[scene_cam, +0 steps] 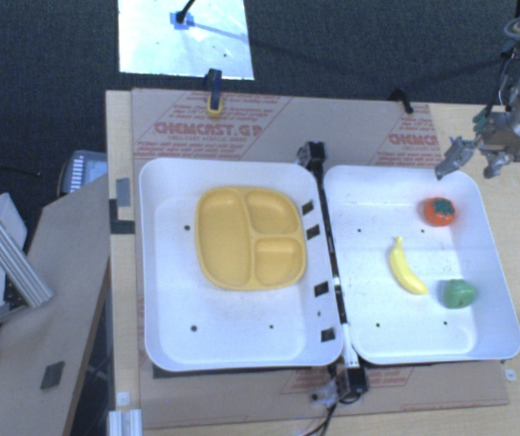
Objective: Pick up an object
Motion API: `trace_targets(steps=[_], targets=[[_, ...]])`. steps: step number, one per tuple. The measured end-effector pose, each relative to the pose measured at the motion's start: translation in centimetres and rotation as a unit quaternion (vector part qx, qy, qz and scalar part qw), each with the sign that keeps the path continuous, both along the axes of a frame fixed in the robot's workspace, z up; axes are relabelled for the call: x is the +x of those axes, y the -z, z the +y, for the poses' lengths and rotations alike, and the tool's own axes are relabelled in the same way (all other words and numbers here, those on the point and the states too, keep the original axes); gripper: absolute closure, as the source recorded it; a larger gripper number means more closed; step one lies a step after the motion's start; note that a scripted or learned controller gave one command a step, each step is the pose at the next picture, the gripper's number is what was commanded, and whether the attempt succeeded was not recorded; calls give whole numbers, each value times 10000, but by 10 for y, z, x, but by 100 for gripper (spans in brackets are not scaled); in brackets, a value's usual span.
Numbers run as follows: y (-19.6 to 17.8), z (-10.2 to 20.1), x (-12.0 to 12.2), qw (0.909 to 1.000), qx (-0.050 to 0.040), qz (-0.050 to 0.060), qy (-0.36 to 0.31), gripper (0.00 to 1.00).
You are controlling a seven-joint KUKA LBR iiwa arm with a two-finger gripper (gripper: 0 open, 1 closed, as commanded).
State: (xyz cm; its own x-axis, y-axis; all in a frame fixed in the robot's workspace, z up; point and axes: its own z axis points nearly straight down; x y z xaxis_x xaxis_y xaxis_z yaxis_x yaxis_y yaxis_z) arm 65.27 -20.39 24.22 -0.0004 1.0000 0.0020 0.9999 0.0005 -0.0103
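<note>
Gripper (473, 157) open, empty, above the right bin's (368, 334) far rim. Nearest target: orange-red tomato (439, 211) just below it; banana (407, 268) and green fruit (459, 293) lie nearer the camera. Risk: round tomato rolls off on closing, or fingers clip the bin rim.

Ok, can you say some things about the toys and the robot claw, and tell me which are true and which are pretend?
1. The yellow tray sits in the left bin. True.
2. The banana lies on the yellow tray. False: it lies in the right bin.
3. The claw is holding the tomato. False: it is open above the bin's far edge, holding nothing.
4. The green toy is in the same bin as the banana. True.
</note>
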Motion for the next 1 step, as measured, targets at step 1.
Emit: trace_targets(steps=[1], targets=[[-9, 1, 2, 10000, -15, -63, -16, 0]])
